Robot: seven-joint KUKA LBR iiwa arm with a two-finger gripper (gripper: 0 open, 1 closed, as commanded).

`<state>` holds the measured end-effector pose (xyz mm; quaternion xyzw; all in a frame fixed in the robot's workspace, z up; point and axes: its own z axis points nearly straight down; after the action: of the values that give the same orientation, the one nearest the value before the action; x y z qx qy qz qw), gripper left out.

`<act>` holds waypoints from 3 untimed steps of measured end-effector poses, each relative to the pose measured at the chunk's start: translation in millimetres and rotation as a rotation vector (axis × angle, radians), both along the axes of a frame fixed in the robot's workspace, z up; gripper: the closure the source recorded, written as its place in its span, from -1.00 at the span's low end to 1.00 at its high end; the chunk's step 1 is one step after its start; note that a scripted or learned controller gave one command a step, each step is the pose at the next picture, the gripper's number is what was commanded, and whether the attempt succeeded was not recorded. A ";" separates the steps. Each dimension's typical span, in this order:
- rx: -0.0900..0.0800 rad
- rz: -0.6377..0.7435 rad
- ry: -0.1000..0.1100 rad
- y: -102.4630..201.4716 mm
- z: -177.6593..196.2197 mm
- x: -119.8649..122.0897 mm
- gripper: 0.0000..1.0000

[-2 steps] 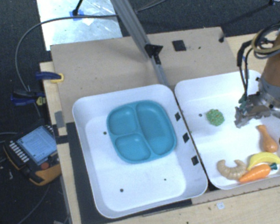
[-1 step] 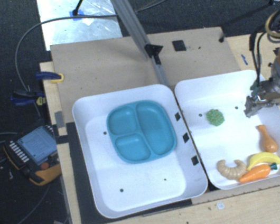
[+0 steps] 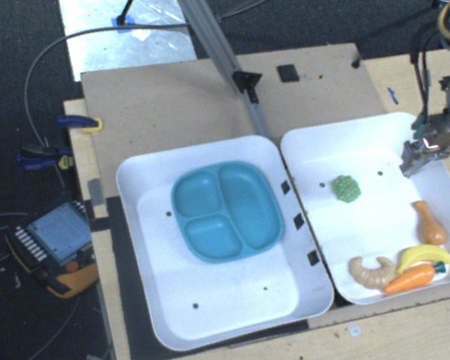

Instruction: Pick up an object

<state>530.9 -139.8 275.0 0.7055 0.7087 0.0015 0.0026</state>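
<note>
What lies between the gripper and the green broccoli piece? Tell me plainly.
Bare white bin floor, by the camera view. The gripper sits at the right bin's right rim; the broccoli lies apart to its left, with one small dark dot between.

Five small toy foods lie in the right bin (image 3: pixel 356 139). A green broccoli floret (image 3: pixel 346 188) sits alone near the bin's middle, well apart from the rest. An orange-brown chicken drumstick (image 3: pixel 427 223) lies by the right wall, its thin end pointing up. Along the near wall huddle a tan curled shrimp (image 3: pixel 367 270), a yellow banana (image 3: pixel 424 255) and an orange carrot (image 3: pixel 410 277), touching one another.
</note>
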 end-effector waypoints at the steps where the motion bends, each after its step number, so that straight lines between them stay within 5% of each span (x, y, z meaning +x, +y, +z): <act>1: 0.003 0.006 0.002 48.1 -3.2 9.1 1.00; 3: 0.003 0.005 0.005 138.9 -21.5 -5.0 1.00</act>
<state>525.9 -0.9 253.5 0.7038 0.7104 0.0011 -0.0002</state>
